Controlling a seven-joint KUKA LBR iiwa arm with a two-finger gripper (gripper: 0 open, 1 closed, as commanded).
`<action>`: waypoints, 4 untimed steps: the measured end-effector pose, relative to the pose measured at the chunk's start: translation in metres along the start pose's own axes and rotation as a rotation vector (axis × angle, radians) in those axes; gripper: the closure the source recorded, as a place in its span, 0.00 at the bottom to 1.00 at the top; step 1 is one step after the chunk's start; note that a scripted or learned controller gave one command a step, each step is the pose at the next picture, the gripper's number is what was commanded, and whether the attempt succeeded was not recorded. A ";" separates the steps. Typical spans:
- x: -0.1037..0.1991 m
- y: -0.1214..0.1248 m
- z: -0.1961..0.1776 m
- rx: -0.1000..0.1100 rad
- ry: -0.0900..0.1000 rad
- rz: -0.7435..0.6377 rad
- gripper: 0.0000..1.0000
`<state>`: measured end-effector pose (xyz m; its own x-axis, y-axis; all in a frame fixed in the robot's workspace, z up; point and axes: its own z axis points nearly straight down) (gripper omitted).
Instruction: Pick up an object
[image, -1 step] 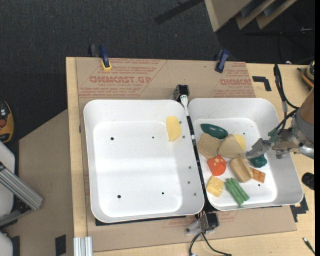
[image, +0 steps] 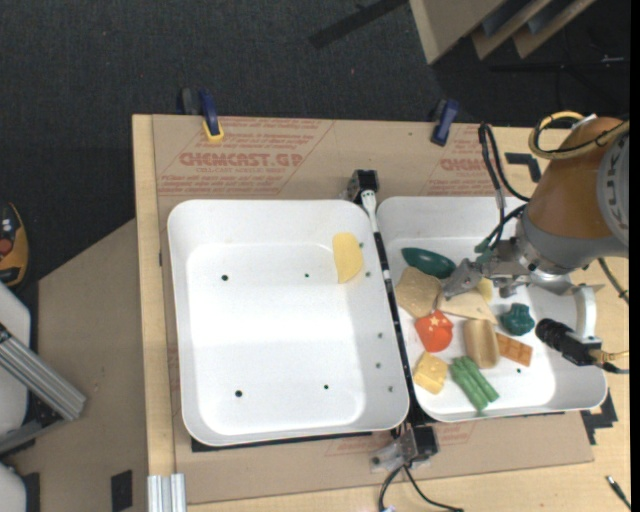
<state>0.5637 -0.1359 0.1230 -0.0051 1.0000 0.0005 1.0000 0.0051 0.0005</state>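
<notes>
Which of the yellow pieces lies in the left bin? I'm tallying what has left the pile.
The pale yellow piece by the left bin's right wall, lying alone. The other yellow block sits in the right bin among the clutter.

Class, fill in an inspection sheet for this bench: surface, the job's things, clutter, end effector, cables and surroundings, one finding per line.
Surface: brown bench board bearing two white bins side by side.
Job's things: left bin holds one pale yellow piece; right bin holds a crowded pile, including a red tomato-like piece and a green stick.
Clutter: nothing seen.
End effector: low over the right bin's pile; grip unclear.
Cables: black cable by the arm.
Surroundings: blue clamps on the far edge; dark floor.
</notes>
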 end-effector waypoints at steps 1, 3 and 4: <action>0.029 0.029 0.037 -0.005 -0.004 0.002 0.00; 0.087 -0.006 -0.072 -0.003 -0.001 0.004 1.00; 0.055 0.017 -0.148 -0.009 -0.003 0.006 1.00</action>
<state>0.5802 -0.0804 0.2705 0.0012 1.0000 -0.0029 1.0000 -0.0011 0.0092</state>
